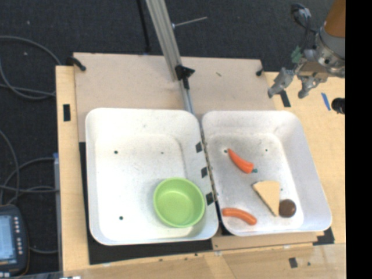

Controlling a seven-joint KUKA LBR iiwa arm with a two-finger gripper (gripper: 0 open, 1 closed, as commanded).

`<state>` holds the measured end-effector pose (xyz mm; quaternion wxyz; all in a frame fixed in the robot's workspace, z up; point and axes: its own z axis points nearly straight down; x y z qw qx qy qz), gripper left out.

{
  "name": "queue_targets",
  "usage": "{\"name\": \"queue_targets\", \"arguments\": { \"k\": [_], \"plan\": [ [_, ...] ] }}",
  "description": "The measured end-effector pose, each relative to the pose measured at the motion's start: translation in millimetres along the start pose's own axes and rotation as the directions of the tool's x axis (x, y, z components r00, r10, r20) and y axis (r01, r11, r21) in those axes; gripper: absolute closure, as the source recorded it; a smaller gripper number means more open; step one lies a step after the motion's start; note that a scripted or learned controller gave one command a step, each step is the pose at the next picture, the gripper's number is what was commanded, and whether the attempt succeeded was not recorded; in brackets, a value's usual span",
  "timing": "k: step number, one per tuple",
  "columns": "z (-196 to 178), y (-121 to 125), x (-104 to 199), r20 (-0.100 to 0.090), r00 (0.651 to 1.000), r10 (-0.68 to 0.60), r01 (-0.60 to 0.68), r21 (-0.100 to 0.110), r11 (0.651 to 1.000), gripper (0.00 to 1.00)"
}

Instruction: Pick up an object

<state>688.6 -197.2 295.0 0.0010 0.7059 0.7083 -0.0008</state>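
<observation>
Gripper [293, 87]: upper right, fingers spread, holding nothing, beyond the right bin [302, 133] rim.
Green bowl [179, 201]: left bin [104, 156], bottom-right corner.

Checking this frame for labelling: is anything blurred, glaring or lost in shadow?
Camera view: light is even and soft, the white bins bright but not blown out; the carrots, wedge and bowl read clearly; the end effector is small and slightly soft at the upper right.

The tan bench [128, 80] carries two shallow white bins side by side, touching along their inner rims: the left bin [104, 156] and the right bin [302, 156], both toward the bench's front edge.
</observation>
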Motion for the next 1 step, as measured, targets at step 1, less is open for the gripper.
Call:
{"name": "queue_targets", "arguments": {
  "k": [1],
  "plan": [
    [-0.1,-0.2,-0.6,0.002,1.000,-0.001,0.001,0.001,1.000,0.00]
  ]
}}
